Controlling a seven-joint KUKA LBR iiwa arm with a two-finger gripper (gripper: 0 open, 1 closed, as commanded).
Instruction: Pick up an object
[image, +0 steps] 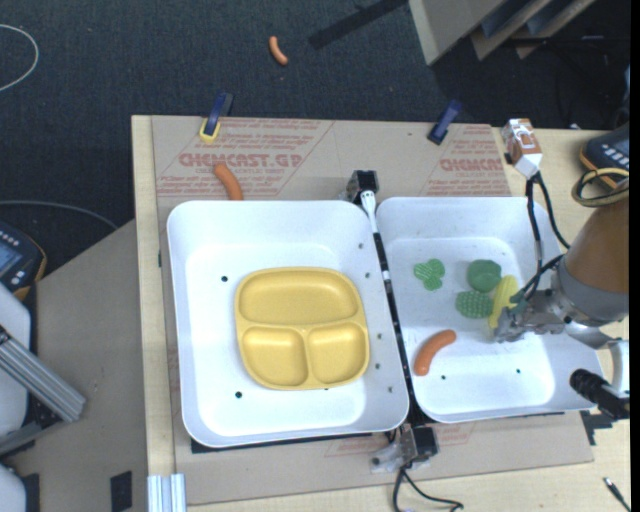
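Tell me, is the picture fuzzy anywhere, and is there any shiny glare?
Camera view: mostly sharp, the yellow three-part plastic tray crisp; the grey arm's pincer looks a bit soft; the white plastic bins are bright but without harsh glare; light is even, with faint shadows, as beside the orange toy sausage.

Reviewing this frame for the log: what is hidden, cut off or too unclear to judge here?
- Gripper in the right white bin: too small and dark in the camera view to tell its grip.
- Yellow toy piece: partly covered by the gripper; shape unclear.
- Grey arm with orange band: cut off by the right edge.
- Green toy pieces: overlapping and blurred; their count is uncertain.
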